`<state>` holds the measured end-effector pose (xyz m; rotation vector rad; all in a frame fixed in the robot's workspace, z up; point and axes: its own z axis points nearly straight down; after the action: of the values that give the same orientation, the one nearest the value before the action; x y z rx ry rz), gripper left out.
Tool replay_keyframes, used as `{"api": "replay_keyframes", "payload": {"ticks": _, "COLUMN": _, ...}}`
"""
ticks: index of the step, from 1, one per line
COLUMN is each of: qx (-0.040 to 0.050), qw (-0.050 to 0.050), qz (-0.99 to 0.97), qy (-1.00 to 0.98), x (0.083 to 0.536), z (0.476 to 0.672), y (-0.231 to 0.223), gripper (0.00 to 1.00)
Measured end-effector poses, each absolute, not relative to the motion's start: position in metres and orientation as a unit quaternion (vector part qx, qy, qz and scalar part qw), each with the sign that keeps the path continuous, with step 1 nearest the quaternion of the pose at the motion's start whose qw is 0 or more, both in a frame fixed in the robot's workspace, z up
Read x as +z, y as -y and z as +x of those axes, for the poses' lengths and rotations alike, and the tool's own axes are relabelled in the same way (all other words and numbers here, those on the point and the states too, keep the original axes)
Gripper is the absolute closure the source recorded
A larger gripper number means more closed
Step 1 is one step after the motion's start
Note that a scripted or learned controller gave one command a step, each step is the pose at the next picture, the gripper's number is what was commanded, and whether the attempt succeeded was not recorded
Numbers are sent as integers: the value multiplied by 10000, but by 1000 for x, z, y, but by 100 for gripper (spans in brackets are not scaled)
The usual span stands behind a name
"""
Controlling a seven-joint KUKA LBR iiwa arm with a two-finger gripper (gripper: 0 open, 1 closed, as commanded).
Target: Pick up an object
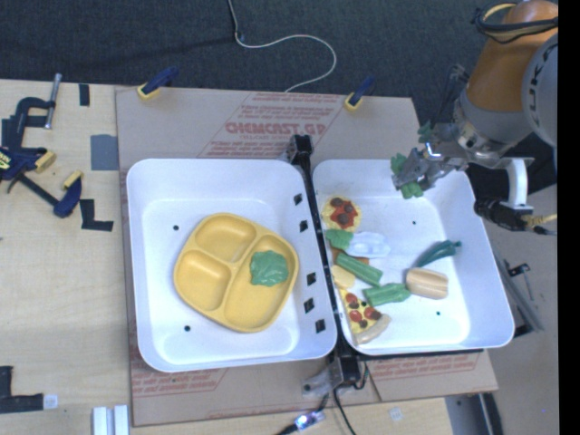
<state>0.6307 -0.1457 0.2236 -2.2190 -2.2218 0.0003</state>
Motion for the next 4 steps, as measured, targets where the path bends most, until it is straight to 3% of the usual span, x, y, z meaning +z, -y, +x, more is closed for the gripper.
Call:
{"api": "replay_keyframes", "payload": {"ticks": 2, "qx": 11, "qw": 9, "qz": -7064, "qy": 7078, "x": 229, "z": 616, "y": 60, "gripper": 100}}
{"api": "replay_keyframes", "payload": {"ticks": 4, "qx": 17, "qw": 14, "qz": -7059, "qy": 7083, "x": 225, "z": 584, "y": -42, "gripper": 100}}
